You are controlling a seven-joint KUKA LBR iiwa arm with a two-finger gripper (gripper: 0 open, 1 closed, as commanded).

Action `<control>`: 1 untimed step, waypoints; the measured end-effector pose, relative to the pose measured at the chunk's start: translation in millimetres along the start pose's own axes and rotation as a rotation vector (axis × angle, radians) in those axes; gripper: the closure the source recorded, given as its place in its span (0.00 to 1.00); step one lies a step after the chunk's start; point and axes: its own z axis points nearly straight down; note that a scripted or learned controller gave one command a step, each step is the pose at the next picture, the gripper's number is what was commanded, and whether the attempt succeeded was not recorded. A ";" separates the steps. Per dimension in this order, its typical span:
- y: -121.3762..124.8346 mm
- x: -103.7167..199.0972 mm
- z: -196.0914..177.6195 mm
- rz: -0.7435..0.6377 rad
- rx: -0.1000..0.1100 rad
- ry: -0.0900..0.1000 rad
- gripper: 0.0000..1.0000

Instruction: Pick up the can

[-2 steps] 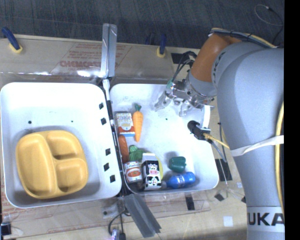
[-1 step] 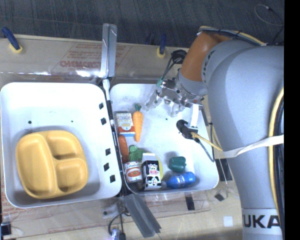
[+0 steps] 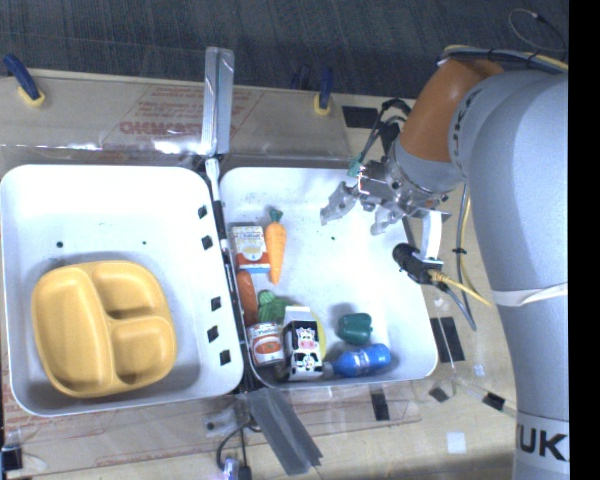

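End effector (image 3: 360, 208) open, empty, above right bin (image 3: 380, 268)

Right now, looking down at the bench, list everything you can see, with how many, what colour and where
Bins: two, white, side by side on the bench.
Tray: one, yellow, with compartments, in the left bin.
Can: one, red label, at the near edge of the right bin.
Carrot: one, orange, upper left of the right bin.
Small box: one, white and orange, beside the carrot.
Milk carton: one, black and white cow print, beside the can.
Blue bottle: one, lying near the front wall.
Dark green item: one, just behind the bottle.
Clamps: blue, along the far edge.
Arm: one, grey, orange band.
Gripper: one, over the right bin's upper right, holding nothing.
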 end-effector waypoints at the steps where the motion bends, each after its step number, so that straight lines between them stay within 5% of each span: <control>1: -119.5 -26.1 51.9 0.156 0.002 0.000 0.00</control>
